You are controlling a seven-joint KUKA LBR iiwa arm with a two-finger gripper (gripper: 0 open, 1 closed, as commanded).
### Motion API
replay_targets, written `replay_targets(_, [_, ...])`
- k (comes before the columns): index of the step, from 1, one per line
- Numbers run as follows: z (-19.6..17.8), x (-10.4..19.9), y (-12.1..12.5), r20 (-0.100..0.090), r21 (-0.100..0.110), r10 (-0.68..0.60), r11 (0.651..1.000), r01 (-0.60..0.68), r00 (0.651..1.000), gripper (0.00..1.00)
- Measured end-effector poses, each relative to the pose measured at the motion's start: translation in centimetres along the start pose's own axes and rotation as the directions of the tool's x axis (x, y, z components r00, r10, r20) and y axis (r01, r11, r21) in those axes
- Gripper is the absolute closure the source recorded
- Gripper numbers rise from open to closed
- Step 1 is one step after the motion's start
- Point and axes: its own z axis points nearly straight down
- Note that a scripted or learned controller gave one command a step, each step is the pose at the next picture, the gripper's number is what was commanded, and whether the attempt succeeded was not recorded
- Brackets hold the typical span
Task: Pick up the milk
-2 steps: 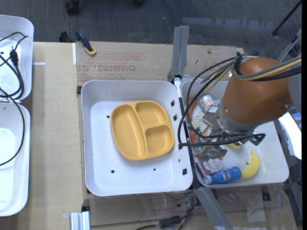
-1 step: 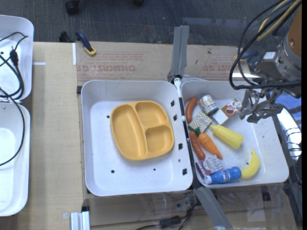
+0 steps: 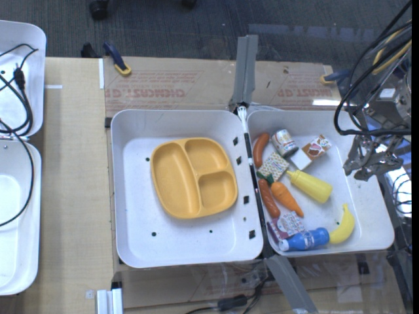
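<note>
The milk carton (image 3: 316,148) sits just up and right of the yellow mustard bottle (image 3: 309,184), near the can (image 3: 284,142). Gripper (image 3: 366,162) hangs off to the bottle's right; honestly can't tell how it's set. I'd drop straight down, squeezing the carton's flat sides.

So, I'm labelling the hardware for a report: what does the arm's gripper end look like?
The gripper is a dark grey metal assembly with thin fingers. Black cables loop above it, along with one yellow cable.
</note>
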Motion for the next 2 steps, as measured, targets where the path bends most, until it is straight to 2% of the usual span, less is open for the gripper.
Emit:
replay_targets(1, [-6.7, -0.9, -0.5, 0.001, 0.002, 0.071, 0.998, -0.071, 0.998, 1.00])
replay_targets(2, [4.5, 2.1, -2.2, 0.000, 0.000, -0.137, 0.991, 0.137, 0.991, 1.00])
